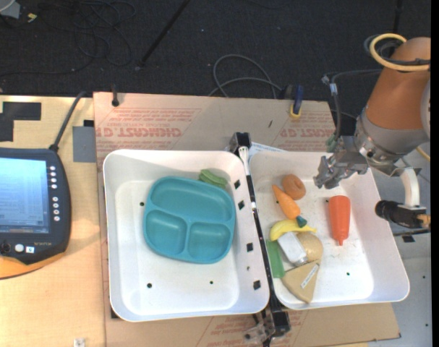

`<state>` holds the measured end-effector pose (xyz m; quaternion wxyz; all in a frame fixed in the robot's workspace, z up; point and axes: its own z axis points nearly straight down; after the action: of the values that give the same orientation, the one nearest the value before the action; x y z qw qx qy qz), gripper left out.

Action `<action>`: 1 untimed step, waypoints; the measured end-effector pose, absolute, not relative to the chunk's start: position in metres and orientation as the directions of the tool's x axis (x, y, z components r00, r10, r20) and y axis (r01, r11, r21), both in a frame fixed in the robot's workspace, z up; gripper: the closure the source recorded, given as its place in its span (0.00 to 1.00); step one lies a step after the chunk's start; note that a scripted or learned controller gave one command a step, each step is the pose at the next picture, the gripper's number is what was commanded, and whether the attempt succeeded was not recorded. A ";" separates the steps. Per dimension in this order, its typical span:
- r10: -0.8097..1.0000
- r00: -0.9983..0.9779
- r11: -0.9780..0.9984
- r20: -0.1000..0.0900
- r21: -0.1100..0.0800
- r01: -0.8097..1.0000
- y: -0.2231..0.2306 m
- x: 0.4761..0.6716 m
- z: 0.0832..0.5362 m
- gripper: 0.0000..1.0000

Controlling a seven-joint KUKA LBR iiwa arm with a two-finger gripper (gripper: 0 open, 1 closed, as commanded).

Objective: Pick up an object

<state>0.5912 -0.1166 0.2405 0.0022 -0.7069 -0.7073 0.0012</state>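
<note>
Your claw [327, 177] hangs over the upper part of the right bin [382, 266], just above the upright red-orange carrot [339, 218] and to the right of the small brown doughnut [294, 186]. You cannot tell how far it is parted; nothing shows in its grip. Near the divider lie a small orange carrot [286, 203], a banana [289, 228], a white block [292, 248] and a tan wedge [302, 282], crowded together. The left bin [125, 194] holds a teal divided tray [190, 219] with a green piece [213, 177] at its upper edge.
</note>
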 end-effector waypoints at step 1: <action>1.000 0.001 -0.001 0.002 -0.006 1.000 -0.118 0.591 0.250 1.00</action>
<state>0.5910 -0.1178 0.2499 0.0029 -0.7075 -0.7067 0.0015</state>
